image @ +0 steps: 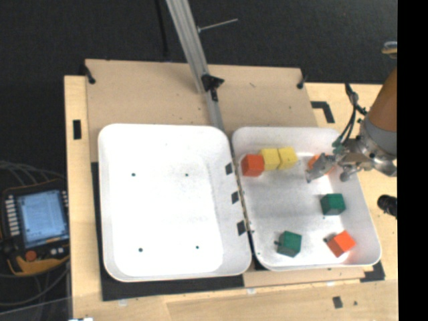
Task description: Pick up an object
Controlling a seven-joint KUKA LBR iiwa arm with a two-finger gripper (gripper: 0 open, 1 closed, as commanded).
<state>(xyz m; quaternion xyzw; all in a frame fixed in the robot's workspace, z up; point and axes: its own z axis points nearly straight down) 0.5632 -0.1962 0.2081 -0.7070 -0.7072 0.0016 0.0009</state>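
Camera view: fingers (pixel 330 168) over right bin (pixel 304 263), spread unclear, beside an orange object (pixel 314 160).

We cannot tell whether the gripper (pixel 329 168) is spread or closed; its fingers blur into one grey shape. Just beside the jaws on the left, a small orange thing (pixel 313 160) is partly hidden behind them. Past the jaws to the right, the arm (pixel 381 122) is cut off.

You are looking at a robotics lab: a plywood counter (pixel 187 79) with two white bins (pixel 167 199), a teach pendant (pixel 37 219) alongside.
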